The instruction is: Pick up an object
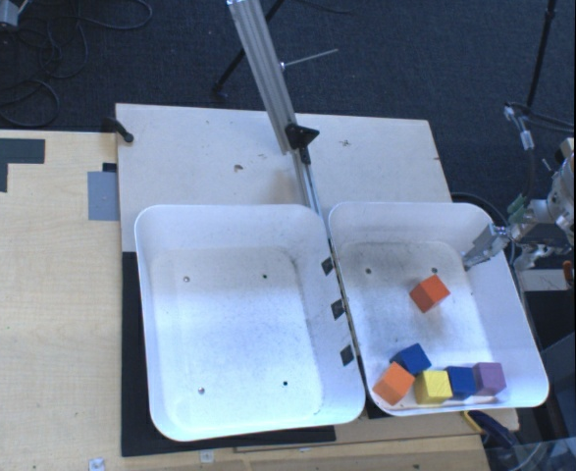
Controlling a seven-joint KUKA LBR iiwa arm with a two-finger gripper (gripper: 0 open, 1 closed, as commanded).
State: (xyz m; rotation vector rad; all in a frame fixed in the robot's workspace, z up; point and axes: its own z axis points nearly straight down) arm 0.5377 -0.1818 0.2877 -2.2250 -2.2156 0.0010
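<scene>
The right bin [523, 322] holds several small cubes. An orange cube [429, 292] lies alone near its middle. Along the front wall a blue cube [411, 358], an orange cube [394, 383], a yellow cube [433, 386], another blue cube [460, 381] and a purple cube [489, 377] sit bunched together. My gripper [480, 249] comes in over the bin's right rim, up and to the right of the lone orange cube and apart from it. Nothing shows in its grasp.
The left bin [160, 263] stands beside the right one, with black clips [335, 308] along the shared wall. A slanted aluminium rail [268, 77] rises behind the bins. A wooden tabletop [42, 292] lies to the left, and cables run across the dark floor.
</scene>
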